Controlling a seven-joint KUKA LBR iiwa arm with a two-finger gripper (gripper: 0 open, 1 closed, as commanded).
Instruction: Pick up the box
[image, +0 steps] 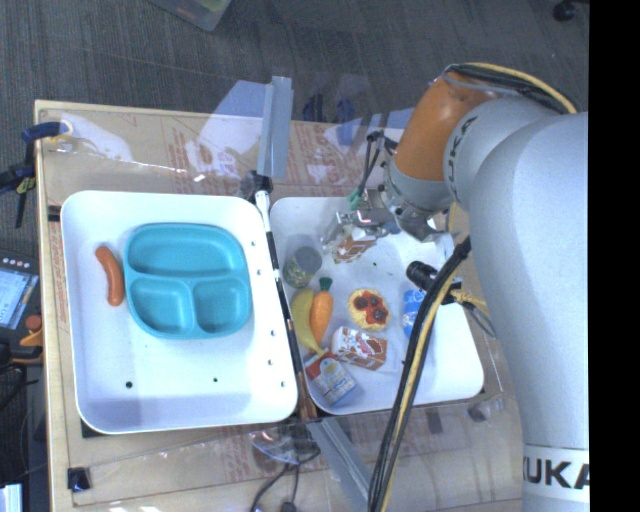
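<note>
Fingers (352, 222), aperture indiscernible, blur over a small packet (352, 247); arm hides bin's (460, 375) right.

Dark grey carpet (120, 50) (ribbed) around wooden bench (150, 140)

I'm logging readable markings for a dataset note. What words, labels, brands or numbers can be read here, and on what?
"KUKA", partly cut off, on the grey arm's base.
Printing on the small box in the right bin: too small and blurred to read.
Printing on the packet below it: unreadable.
Blue packet beside the cable: unreadable.
</note>
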